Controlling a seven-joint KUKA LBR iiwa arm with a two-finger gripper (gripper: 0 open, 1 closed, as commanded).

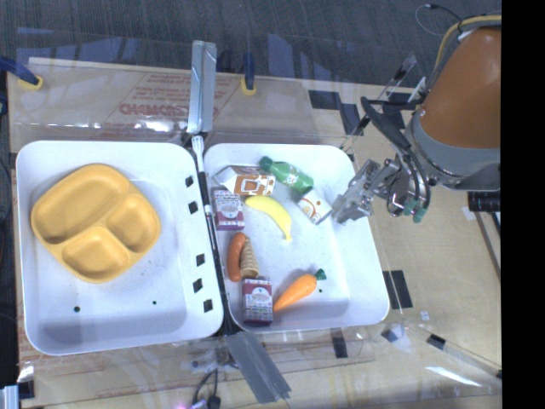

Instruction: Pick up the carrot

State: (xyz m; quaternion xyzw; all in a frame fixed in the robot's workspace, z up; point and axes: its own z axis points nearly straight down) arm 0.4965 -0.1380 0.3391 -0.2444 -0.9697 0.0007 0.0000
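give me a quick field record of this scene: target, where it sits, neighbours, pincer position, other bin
target: carrot
location: right bin, near its front edge
neighbours: small carton to its left, banana further back
pincer: above the right bin's right side, apart from the carrot
holding: nothing seen between its fingers
other bin: left bin holds a yellow divided tray
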